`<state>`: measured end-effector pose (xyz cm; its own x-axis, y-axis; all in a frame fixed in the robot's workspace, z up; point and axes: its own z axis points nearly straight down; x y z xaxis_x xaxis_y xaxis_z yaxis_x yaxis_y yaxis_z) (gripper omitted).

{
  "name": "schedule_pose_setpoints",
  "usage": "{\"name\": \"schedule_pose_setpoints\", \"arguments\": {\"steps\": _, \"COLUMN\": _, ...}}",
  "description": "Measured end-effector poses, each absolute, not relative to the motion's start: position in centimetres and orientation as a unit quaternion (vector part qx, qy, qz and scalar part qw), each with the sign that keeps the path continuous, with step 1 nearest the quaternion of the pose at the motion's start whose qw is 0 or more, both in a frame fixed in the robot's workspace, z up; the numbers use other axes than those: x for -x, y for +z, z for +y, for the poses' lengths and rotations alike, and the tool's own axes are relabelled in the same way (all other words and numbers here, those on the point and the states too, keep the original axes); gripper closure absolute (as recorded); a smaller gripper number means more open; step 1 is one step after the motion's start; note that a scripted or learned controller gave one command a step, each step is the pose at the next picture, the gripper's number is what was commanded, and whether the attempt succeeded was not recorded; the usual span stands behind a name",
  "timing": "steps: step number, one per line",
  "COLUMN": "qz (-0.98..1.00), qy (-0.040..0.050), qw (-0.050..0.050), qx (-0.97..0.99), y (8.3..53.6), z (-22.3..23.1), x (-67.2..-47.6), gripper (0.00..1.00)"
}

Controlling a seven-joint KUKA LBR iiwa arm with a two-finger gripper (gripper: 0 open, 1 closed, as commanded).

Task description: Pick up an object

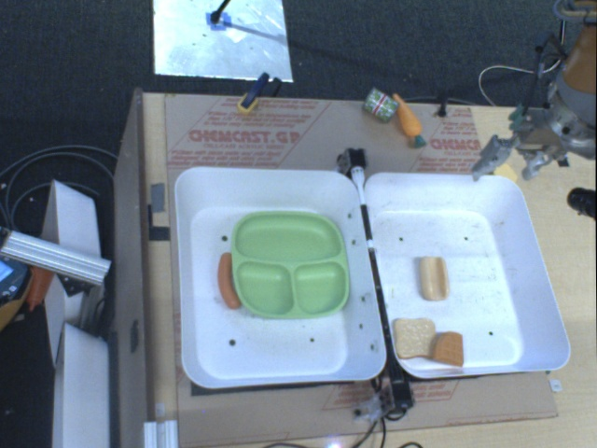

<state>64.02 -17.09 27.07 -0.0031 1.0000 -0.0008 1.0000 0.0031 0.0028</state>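
Arm [574,73] ran off the right edge, so most of it was cut off. The toast slice [415,337] was partly covered by the brown piece [449,348] leaning on it. The small can [381,104] above the bins was too small to read its label

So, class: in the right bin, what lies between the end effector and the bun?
In the camera view, only bare bin floor lies between the end effector at the far rim and the bun.

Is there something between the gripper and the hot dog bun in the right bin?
Nothing visible. The gripper hangs open above the right bin's far corner; the bun lies alone mid-bin, bare floor between them.
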Motion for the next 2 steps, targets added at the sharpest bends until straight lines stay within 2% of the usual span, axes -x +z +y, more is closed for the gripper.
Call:
{"name": "schedule_pose_setpoints", "arguments": {"steps": 1, "qz": 0.708, "qy": 0.0, "qw": 0.0, "qx": -0.706, "y": 19.4, "z": -12.8, "x": -58.1, "gripper": 0.0}}
{"name": "schedule_pose_setpoints", "arguments": {"steps": 2, "qz": 0.708, "qy": 0.0006, "qw": 0.001, "qx": -0.707, "y": 8.4, "z": -11.4, "x": -56.5, "gripper": 0.0}}
